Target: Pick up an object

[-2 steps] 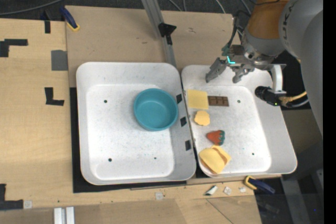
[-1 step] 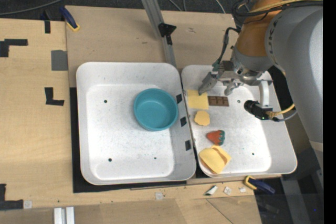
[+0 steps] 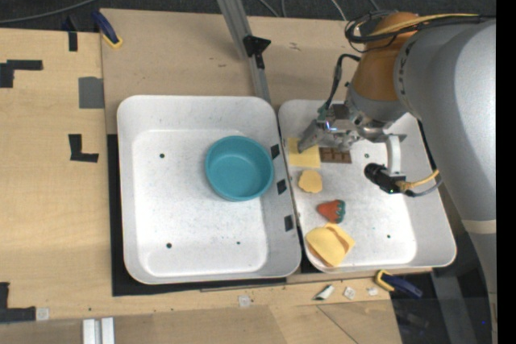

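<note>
Jaws first: from my end I honestly can't tell how they're set. The gripper [image 3: 332, 133] sits low over the upper part of the right-hand shallow white bin [image 3: 419, 242], right above a flat pale yellow block [image 3: 305, 159] and a small dark brown rectangular piece [image 3: 337, 156]. Just below those are a small round yellow lump [image 3: 310, 183], a red and teal toy [image 3: 331, 210] and a yellow folded soft piece [image 3: 329, 244]. The left white bin [image 3: 137, 173] holds a teal plastic bowl [image 3: 238, 167]. I'd drop straight down on one item, centred, clear of its neighbours. No readable labels or writing anywhere.
</note>
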`<state>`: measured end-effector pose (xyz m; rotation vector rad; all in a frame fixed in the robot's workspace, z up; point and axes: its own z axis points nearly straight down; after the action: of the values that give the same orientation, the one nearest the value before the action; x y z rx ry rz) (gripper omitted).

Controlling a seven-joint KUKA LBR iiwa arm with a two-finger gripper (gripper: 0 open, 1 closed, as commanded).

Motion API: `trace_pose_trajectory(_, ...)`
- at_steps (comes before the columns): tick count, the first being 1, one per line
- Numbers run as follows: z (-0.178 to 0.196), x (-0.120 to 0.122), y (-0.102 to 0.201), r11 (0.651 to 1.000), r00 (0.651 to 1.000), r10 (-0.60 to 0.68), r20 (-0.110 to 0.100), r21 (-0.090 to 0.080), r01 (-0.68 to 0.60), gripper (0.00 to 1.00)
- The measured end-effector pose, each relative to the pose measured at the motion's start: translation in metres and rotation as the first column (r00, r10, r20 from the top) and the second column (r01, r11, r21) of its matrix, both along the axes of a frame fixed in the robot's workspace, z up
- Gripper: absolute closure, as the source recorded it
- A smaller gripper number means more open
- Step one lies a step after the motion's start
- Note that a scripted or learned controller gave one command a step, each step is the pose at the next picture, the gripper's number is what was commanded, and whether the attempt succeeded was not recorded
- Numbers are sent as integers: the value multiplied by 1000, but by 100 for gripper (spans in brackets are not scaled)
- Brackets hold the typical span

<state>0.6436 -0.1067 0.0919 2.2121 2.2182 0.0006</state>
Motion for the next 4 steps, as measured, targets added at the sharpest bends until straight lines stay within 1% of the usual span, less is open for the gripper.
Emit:
trace_pose_trajectory(1, 13, 2, 1, 1000, 1000, 1, 5, 2, -1, 100)
trace_pose_trajectory(2, 73, -5, 3, 1000, 1000, -1, -2, 5, 1, 100)
trace_pose_trajectory(3, 135, -9, 5, 1000, 1000, -1, -1, 5, 1, 100)
trace_pose_trajectory(4, 170, -8, 6, 1000, 1000, -1, -4, 6, 1, 100)
